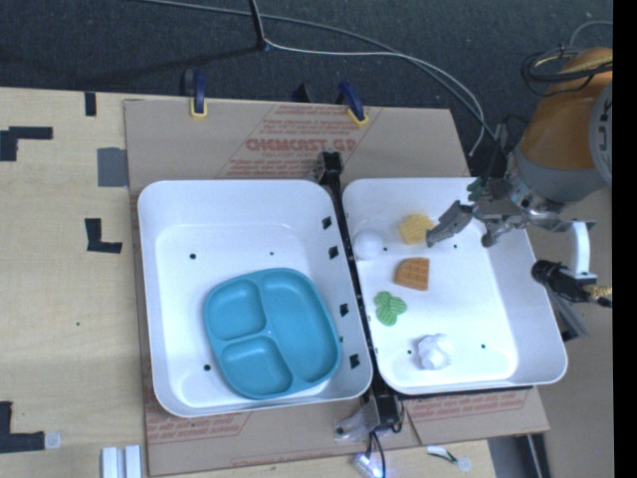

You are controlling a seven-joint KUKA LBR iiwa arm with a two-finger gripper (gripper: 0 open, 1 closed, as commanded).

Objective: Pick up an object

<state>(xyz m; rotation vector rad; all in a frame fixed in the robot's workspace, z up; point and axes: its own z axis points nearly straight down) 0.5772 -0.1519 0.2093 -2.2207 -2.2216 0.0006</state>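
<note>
Jaws (468, 229) spread open, holding nothing, just beside yellow piece (415, 229); brown wedge (412, 273) near.

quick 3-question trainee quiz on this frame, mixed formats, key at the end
1. True or false: the blue tray lies in the left bin.
2. Which item in the right bin lies nearest the gripper? A) green piece B) yellow piece C) crumpled white piece
3. Fill in: the brown piece lies between the yellow piece and the ____ piece.

Key: 1 true. 2 B; the gripper hangs just right of the yellow piece, over the right bin's upper part. 3 green (the crumpled white one also fits, lower down).
</note>
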